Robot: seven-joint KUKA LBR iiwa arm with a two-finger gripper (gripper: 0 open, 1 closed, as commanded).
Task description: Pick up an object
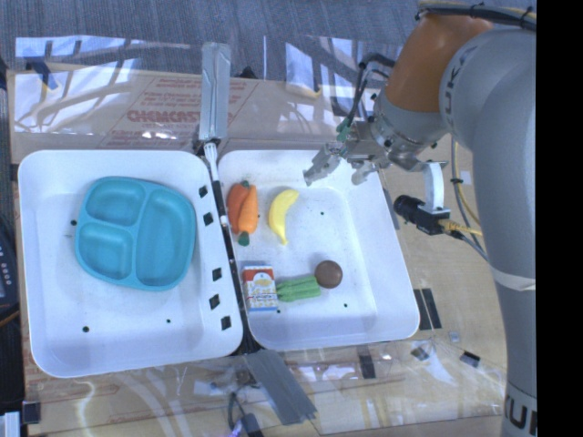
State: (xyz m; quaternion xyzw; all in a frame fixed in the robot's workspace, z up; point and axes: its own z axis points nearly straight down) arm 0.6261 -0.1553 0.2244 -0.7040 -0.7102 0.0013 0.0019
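A grey two-finger gripper (341,167) on the KUKA arm hangs over the far edge of the right-hand shallow white plastic bin (383,244), its fingers spread apart with nothing between them. The nearest candidate for the pick is a small curved yellow toy banana (281,213), lying at about seven o'clock from the gripper and near it, in the upper left part of that bin. It looks like light, stiff moulded plastic, smooth and probably a little slippery; a grasp across its narrow middle, fingers either side of the curve, seems the safest hold.

Just beside the banana at nine o'clock lies an orange toy carrot with a green stalk (242,209), close enough that a finger coming down on that side could nudge it. Well apart at six o'clock, along the bin's near side, sit a small red-and-white printed carton (260,288), a green stick-shaped toy (299,289) touching it, and a round brown ball-like object (328,274) at the stick's other end. The left-hand white bin (46,271) holds a turquoise divided plastic plate (137,232), clear of the work.
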